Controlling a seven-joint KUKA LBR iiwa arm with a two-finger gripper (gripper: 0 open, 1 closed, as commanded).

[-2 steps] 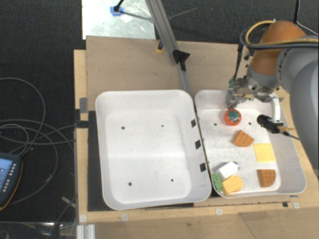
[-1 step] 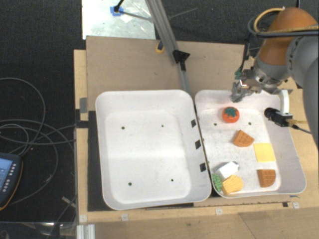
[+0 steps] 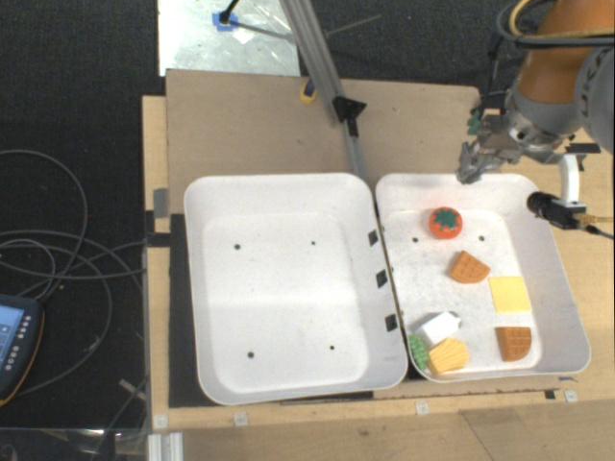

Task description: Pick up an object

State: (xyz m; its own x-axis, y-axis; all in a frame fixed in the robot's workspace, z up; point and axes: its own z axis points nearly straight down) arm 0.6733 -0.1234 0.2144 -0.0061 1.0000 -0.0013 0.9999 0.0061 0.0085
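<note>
Gripper (image 3: 471, 171) fingertips blurred, state unclear.

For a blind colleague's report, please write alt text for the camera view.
The gripper hangs over the far edge of the right bin, holding nothing visible. That bin contains a red tomato toy, an orange wedge, a yellow square and other small toys; the left bin sits beside it.

Two white bins (image 3: 279, 192), toy foods in the right one, red tomato (image 3: 445, 222), hand (image 3: 471, 169) above its far rim
</note>
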